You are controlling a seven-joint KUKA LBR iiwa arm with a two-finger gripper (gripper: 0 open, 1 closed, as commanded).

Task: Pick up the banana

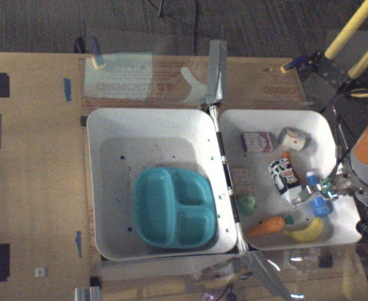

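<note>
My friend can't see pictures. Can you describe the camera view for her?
A robot gripper hovers just above a yellow banana in the right white bin, beside a carrot. The left bin holds a teal tray.

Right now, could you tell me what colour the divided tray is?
The divided tray is teal, seen in the camera view.

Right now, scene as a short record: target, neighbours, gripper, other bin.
target: banana, lying near the front edge of the right bin
neighbours: carrot to its left, touching or nearly; green piece beyond that; cow-print carton behind
gripper: low over the right bin, just behind the banana, nothing seen held
other bin: left bin holds a teal divided tray
</note>
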